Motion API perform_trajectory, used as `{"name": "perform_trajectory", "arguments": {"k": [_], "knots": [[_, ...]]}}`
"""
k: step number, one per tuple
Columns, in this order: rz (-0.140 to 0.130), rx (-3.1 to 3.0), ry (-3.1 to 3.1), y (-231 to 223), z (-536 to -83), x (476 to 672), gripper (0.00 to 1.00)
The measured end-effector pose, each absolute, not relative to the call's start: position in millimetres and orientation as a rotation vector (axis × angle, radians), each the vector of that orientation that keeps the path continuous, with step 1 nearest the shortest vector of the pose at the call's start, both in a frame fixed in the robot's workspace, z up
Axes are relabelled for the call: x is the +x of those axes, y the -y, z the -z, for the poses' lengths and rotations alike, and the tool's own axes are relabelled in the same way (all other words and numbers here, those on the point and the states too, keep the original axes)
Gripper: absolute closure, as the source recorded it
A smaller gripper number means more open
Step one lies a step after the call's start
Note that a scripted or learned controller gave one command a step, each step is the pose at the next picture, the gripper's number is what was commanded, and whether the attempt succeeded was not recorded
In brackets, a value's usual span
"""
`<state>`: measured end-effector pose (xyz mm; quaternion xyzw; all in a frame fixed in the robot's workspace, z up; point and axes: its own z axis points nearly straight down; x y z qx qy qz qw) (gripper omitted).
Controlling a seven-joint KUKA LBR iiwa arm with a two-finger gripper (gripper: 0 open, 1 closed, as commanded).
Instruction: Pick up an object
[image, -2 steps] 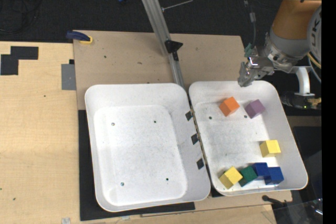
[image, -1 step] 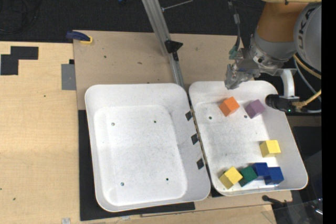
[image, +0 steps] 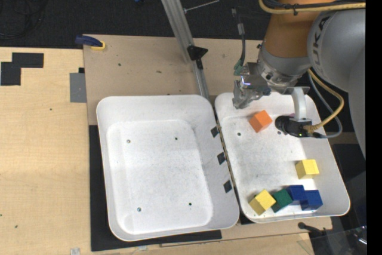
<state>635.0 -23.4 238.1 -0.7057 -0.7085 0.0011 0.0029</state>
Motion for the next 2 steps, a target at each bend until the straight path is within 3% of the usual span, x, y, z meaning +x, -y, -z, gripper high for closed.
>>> {"name": "perform_trajectory", "arguments": {"k": [2], "knots": [[-0.004, -2.214, 2.222, -70.5, -233.9, 626.4, 1.00]]}}
